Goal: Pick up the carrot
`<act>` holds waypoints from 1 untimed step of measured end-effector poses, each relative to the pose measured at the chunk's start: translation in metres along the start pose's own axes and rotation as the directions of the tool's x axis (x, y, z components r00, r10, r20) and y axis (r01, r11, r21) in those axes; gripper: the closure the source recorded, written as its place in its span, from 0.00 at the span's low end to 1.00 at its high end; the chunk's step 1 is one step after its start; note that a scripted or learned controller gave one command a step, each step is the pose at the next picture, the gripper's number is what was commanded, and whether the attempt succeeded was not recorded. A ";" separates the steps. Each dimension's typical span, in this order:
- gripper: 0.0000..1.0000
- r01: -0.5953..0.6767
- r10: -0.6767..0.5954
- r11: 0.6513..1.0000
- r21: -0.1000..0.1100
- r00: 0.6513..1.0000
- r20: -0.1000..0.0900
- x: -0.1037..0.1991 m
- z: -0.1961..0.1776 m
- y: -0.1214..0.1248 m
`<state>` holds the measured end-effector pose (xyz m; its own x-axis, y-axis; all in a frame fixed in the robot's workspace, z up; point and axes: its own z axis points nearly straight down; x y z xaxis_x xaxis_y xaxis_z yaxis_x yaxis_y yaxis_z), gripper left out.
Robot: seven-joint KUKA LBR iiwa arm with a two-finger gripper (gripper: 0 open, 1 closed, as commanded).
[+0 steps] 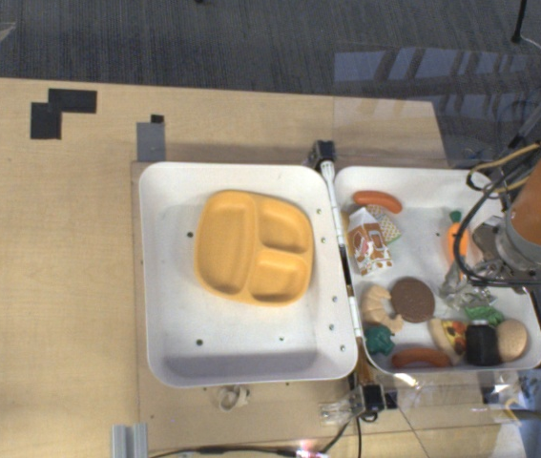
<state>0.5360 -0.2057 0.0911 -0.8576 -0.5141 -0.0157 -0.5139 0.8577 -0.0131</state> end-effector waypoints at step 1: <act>0.00 0.002 -0.002 1.000 0.001 1.000 0.003 -0.002 0.000 0.000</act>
<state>0.5372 -0.2047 0.0910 -0.8564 -0.5160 -0.0190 -0.5158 0.8566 -0.0146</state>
